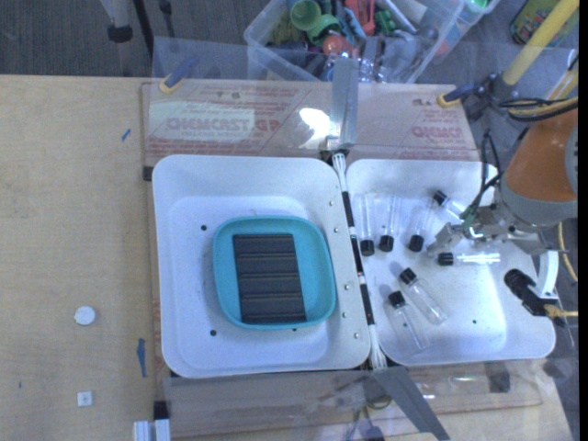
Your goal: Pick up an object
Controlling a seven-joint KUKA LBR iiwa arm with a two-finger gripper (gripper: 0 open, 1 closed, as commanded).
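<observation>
End effector (457,234) amid scattered vials (419,295) — teal tray (225,255) well apart.

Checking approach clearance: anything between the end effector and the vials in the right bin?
Nothing visible. The end effector hangs over the right bin, right among the clear black-capped vials; the closest vial lies just beneath it. The teal tray sits apart in the left bin.

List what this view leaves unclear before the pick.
- Gripper: small and blurred in the camera view; finger state unreadable.
- Clear vials in the right bin: transparent on white, so outlines and exact count blur.
- Arm: cut off by the right edge.
- Clutter in the clear tub: too jumbled to identify.
</observation>
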